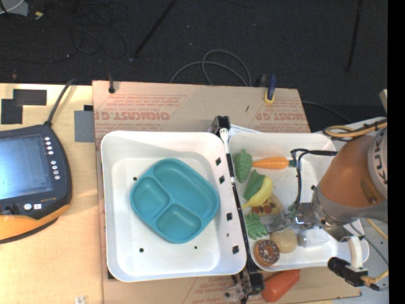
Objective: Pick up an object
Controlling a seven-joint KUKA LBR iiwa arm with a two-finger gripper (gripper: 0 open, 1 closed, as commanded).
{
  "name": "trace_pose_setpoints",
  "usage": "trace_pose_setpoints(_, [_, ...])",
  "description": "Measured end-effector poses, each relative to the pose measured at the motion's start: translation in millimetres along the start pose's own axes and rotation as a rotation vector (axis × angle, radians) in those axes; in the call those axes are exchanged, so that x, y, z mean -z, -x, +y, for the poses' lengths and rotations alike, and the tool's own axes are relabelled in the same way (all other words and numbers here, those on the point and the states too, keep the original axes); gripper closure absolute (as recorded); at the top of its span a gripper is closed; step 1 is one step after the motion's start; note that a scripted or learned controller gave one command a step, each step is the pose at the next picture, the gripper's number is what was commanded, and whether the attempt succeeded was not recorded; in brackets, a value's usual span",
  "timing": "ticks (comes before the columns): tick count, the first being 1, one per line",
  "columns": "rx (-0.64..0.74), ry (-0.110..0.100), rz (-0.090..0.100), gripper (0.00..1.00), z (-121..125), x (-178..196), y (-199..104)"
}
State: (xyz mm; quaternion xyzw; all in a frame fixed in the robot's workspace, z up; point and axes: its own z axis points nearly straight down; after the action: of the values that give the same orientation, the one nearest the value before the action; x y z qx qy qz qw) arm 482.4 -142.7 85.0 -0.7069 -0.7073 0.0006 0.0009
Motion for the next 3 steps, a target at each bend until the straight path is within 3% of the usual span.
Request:
trace_pose_setpoints(1, [0.011, 0.001, 0.004, 0.00, -5.6, 104.6, -118.3])
trace_pose_setpoints(2, [0.000, 0.009, -0.002, 0.00, -3.3, 64.3, -88.1])
trace_pose_setpoints(3, [-0.001, -0.002, 0.000, 0.00, 47.7, -1.8, -43.2])
